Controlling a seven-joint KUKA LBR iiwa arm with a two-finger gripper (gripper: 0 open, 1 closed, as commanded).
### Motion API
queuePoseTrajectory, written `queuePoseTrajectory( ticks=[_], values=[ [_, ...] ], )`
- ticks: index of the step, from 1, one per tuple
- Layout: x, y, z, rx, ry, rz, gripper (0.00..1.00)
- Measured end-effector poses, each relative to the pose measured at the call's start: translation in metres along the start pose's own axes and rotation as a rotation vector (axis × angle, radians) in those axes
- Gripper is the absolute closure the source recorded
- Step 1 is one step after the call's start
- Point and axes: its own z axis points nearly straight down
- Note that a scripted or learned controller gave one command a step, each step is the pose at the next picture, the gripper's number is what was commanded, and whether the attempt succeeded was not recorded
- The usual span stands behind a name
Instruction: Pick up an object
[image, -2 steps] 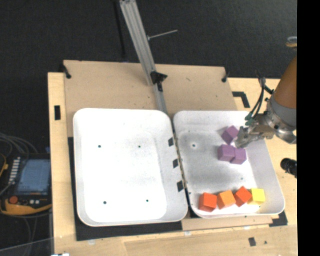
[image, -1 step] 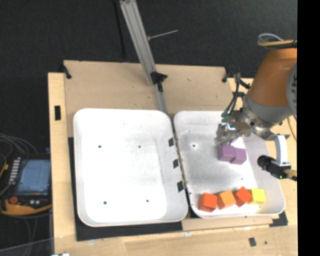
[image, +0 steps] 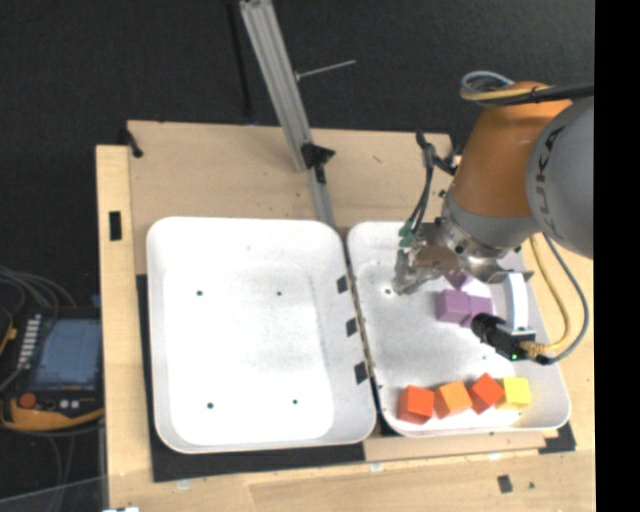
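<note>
My arm reaches in over the right bin (image: 372, 330) on the counter (image: 220, 170). The claw (image: 408, 275) hangs low near the bin's top left corner, just above the white floor. I cannot tell if the claw is open or closed, because it is dark and small from up here. I see nothing in it.

The things I could pick are all in the right bin. A purple block (image: 458, 305) sits near the middle of the bin, just beside the claw, a little toward the right edge. Four more blocks stand in a row along the bottom edge: a red-orange block (image: 416, 403), an orange block (image: 452, 398), a red block (image: 486, 391) and a yellow block (image: 517, 390) (the yellow one is nearest the bottom right corner). The left bin (image: 250, 330) has no blocks.

So I think the job is only just started. Nothing is lifted yet. The claw must move onto a block, most likely the purple one, close on it and then go up.
</note>
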Motion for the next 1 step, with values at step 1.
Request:
queuePoseTrajectory(
  ticks=[1],
  values=[
    [0.0477,0.0017,0.0032,0.002,0.001,0.001,1.0]
  ],
)
